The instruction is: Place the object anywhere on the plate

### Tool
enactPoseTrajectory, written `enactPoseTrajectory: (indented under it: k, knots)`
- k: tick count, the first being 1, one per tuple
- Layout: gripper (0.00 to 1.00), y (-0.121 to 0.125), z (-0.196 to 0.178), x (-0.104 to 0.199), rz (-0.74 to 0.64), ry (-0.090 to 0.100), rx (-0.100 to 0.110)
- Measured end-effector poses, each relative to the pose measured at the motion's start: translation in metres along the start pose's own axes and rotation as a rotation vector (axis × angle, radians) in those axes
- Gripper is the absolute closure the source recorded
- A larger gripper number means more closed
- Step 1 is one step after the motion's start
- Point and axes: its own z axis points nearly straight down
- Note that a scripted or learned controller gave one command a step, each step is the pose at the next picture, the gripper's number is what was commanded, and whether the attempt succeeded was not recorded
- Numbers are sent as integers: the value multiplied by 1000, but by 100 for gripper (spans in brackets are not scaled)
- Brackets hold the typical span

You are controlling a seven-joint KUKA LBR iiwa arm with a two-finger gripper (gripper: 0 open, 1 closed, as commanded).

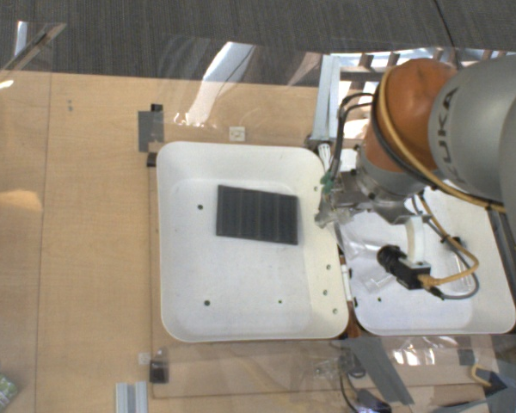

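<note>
Dark ribbed rectangular plate [257, 214], flat in left bin [241, 317], jaws' state cannot tell

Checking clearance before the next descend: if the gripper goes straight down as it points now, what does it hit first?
Likely the right bin floor near its left rim, beside the left bin. The gripper is mostly hidden under the wrist, and depth is unclear. The dark ridged plate lies off that line.

Two bins [241, 317], perhaps one plate [256, 214].

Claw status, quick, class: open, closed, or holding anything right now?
Claw: cannot be told; the grey wrist hides it as it hangs over the inner edge of the right bin.
</note>
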Motion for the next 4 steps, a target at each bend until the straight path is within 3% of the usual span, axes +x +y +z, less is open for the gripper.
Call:
enactPoseTrajectory:
  k: [1,2,3,4]
  knots:
    - [100,-29,9,56,-40,0,2]
    - [100,-48,10,91,-9,1,3]
    - [100,-60,-38,99,589,0,1]
    - [100,-53,-57,184,1094,0,1]
